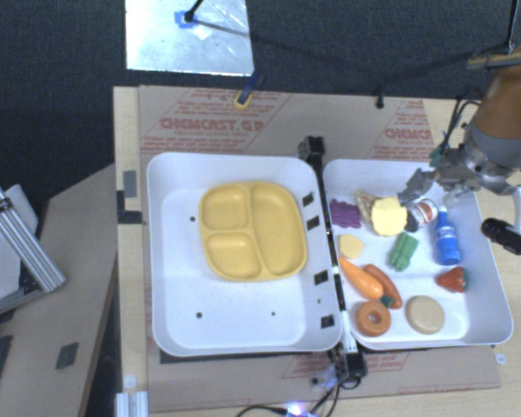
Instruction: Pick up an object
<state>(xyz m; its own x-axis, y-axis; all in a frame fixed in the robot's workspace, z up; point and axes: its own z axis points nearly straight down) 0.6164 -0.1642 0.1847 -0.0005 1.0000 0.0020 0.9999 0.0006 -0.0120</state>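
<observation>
Nearest me in the right bin (491,315) I see a brown ring-shaped doughnut (372,318) and, just to its right, a tan round bun (425,314). A little farther in, a carrot (359,278) lies at a slant touching a reddish sausage (385,286), and off to the right sits a small red piece with a green tip (452,278). Beyond those I have a pale yellow disc (352,247), a green piece (403,252) and a blue bottle (447,239) lying with its cap toward the far side. Farther still, a purple piece (345,213) sits by the divider between the bins, with a beige piece (366,202) and a larger yellow round object (388,216) just beside it. The gripper (425,188) hangs over the far part of this bin, just right of the yellow object and above a small red-and-white can (425,210); I cannot make out how its fingers stand, and I see nothing held between them. In the left bin (169,259) a yellow divided plate (250,230) lies near the middle. On the far side, past the bench, a shiny grey sheet (187,23) lies on the dark floor.
</observation>
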